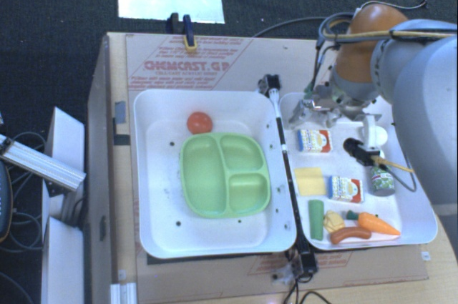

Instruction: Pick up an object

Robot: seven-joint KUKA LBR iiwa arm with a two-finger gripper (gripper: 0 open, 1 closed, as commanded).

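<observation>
Toy carrot (pixel 377 224) in right bin (pixel 422 224); green tray (pixel 224 174) left

two white bins (pixel 154 152) sit on a tan bench (pixel 215 56) printed with red lettering. in the left bin lie a pale green divided plate (pixel 224 174) and a red-orange ball (pixel 200 122). the right bin holds two small cartons (pixel 314 140) in white, red and blue, a yellow square (pixel 310 181), a green stick (pixel 316 219), an orange carrot (pixel 376 224) and a reddish-brown sausage (pixel 351 234). the arm (pixel 411 74) is grey with an orange band (pixel 368 45).
</observation>
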